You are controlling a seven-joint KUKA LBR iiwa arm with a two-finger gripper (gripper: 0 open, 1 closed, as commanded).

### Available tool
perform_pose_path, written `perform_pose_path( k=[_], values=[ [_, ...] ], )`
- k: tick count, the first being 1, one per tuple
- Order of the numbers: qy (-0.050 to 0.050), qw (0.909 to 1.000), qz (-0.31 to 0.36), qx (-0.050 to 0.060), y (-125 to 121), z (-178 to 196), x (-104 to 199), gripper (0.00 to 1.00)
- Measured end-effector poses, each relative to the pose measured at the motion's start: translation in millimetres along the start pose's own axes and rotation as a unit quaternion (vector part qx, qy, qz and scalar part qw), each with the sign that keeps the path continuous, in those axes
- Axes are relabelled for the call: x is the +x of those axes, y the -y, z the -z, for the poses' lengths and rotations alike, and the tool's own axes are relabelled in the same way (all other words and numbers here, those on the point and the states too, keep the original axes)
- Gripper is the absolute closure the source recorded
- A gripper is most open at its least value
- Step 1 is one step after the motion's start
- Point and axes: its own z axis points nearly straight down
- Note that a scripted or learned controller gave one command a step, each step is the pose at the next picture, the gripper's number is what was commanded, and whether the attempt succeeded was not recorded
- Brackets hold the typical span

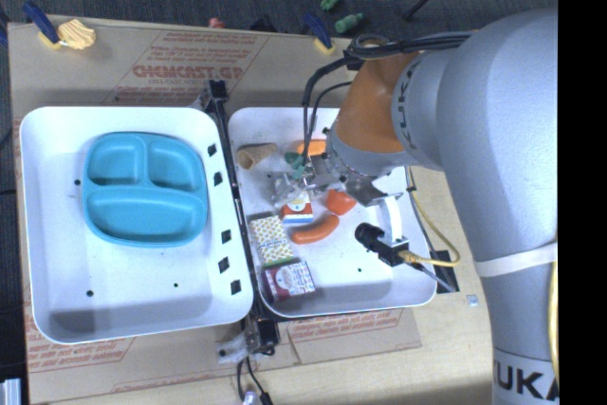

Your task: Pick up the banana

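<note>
The grey arm with its orange band (375,114) reaches down into the right bin (403,294). My gripper (300,175) hangs low over the middle of that bin, among the toy foods. A pale tan-yellow curved piece (255,155), which may be the banana, lies at the bin's far left, just left of the gripper and apart from it. The arm hides whatever lies under the wrist.
Around the gripper lie an orange piece (308,147), a small carton (297,209), an orange-red sausage (314,230), a checkered packet (272,240) and a dark red packet (289,280). The left bin (57,299) holds a blue divided plate (145,188).
</note>
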Motion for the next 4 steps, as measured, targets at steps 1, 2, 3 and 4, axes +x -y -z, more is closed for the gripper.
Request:
perform_pose_path(
  k=[1,2,3,4],
  values=[
    [0.0,0.9981,-0.061,-0.002,41,91,71,1.0],
    [0.0,0.9993,0.036,-0.002,-8,90,135,1.0],
    [0.001,0.9993,0.037,-0.003,-33,229,103,1.0],
    [0.001,0.9935,0.113,-0.004,-14,330,96,1.0]
  ],
)
